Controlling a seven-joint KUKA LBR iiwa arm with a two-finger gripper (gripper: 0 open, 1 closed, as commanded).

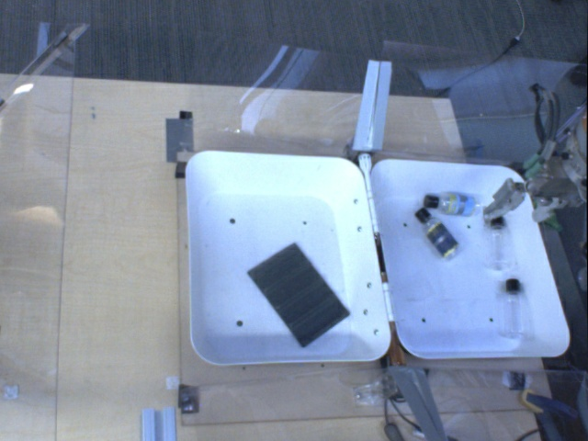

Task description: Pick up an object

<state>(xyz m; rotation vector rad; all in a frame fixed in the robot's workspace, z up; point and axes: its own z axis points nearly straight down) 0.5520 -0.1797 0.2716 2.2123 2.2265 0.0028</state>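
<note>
Reaching in from your right, the arm showed little more than its wrist end at the frame's edge, and the gripper (503, 200) hung over the upper right part of the right bin (459, 333), its grey tip pointing down and to the left. Whether it was open or closed you could not tell, and nothing could be seen in its hold.

Just left of that tip lay a small clear bottle with a blue band (452, 204), and below that a small dark bottle with a yellow end (441, 237), tilted; the two lay near each other in the bin's upper middle. Two clear vials lay along the right wall: the upper vial (498, 246) directly below the tip, the lower vial (513, 309), black-capped, near the bottom right corner.

You had open floor across the right bin's lower left half, well apart from every object. The vials sat close to the right rim, leaving little room on that side.

The left bin (211, 246) held a flat dark rectangular pad (299, 293), set at a slant near its lower middle, with bare floor all around it. A narrow seam separated the two bins.
</note>
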